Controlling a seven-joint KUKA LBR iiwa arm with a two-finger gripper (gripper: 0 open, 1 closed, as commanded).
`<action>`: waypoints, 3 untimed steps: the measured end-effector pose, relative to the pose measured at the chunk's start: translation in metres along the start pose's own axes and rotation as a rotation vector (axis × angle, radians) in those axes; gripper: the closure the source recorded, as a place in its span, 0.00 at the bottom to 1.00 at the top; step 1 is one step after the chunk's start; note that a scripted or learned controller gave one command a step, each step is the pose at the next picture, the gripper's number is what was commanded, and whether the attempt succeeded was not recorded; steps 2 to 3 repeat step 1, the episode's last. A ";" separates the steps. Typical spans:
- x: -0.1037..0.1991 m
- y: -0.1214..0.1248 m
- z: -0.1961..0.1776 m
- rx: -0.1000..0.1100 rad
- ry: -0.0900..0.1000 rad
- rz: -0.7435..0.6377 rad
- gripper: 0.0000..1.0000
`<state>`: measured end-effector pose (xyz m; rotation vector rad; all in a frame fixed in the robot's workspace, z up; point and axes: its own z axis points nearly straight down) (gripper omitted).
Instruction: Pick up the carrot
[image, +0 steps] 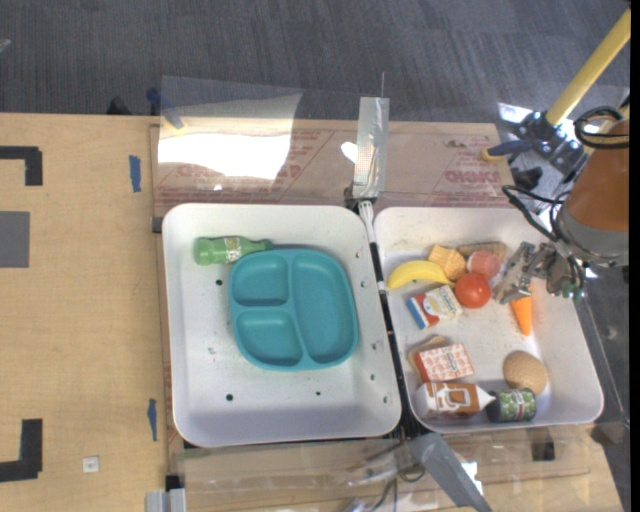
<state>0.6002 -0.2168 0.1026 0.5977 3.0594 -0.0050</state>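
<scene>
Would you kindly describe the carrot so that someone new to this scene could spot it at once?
Look in the right-hand bin, near its right wall, just below the gripper. The carrot lies there, right of the red tomato and above the brown egg. It is the only small orange cone, tapering downward.

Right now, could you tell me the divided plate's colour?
Teal, plain; the divided plate shows best in the camera view.

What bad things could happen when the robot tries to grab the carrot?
1. The carrot is small and lies near the right bin's wall, so the gripper might bump the wall or slip off it.
2. The tomato sits just left of the gripper; it could get knocked and roll.
3. The gripper is above the carrot's top end, not its middle, so a grab there might tip or drop it.
</scene>
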 end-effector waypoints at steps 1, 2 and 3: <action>0.014 0.031 -0.085 -0.001 0.007 0.093 1.00; 0.014 0.031 -0.085 -0.001 0.007 0.093 1.00; 0.014 0.031 -0.085 -0.001 0.007 0.093 1.00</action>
